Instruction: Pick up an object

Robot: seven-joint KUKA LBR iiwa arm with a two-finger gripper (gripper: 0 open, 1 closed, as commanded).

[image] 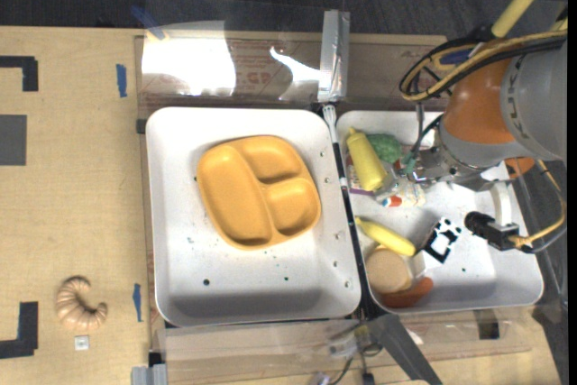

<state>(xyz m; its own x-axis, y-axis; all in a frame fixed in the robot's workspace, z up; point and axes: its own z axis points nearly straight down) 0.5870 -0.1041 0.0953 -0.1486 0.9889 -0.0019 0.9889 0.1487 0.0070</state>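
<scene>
In the camera view, the gripper (416,169) is hanging low over the right bin (518,279); I cannot tell its state. Just beside it, toward the divider, a yellow bottle (364,160) is lying against a green item (388,146), the banana (386,236) nearer the camera. Such crowding is risking a glancing, failed grasp.

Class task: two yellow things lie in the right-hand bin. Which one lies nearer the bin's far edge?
The thicker yellow one, lying beside the green item along the divider. The slimmer banana-like one lies nearer the front, next to the round tan object.
</scene>
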